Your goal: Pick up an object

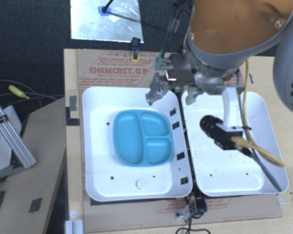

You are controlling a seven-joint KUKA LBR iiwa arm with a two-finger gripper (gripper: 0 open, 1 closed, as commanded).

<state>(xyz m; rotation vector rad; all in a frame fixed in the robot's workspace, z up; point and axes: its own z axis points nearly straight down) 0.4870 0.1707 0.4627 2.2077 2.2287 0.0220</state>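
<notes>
A blue divided plate (140, 137) with three compartments lies flat in the middle of the left white bin (98, 177). My gripper (172, 96) hangs at the back of the bins, over the ridge where the two bins meet, just beyond the plate's far right corner. Its two fingers (153, 93) stand apart, open, with nothing between them. The grey arm with its orange band fills the upper right of the view.
The right white bin (234, 182) lies beside the left one, both on a cardboard sheet (112, 68). A shiny metal sheet (105, 13) lies behind, and an aluminium rail (10, 140) leans at the left. Black clips (178, 140) line the ridge between the bins.
</notes>
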